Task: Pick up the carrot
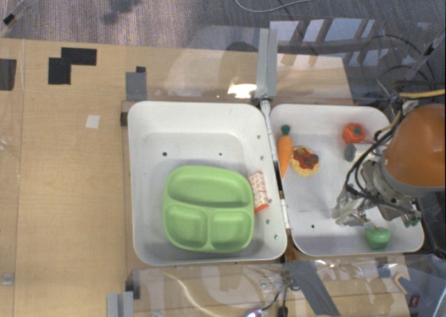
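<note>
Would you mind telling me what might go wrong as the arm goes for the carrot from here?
The carrot lies tight against the right bin's left wall, so one finger may have no room to slip in beside it. The pizza-like toy sits just to its right and could be nudged or grabbed instead. The gripper is far across the bin near the green toy, so its sweep may scatter things.

Orange carrot (284,153) with green top, lying lengthwise, right bin's left wall

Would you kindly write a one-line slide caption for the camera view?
KUKA gripper hovers in the right bin, apart from the carrot lying against that bin's left wall.
</note>
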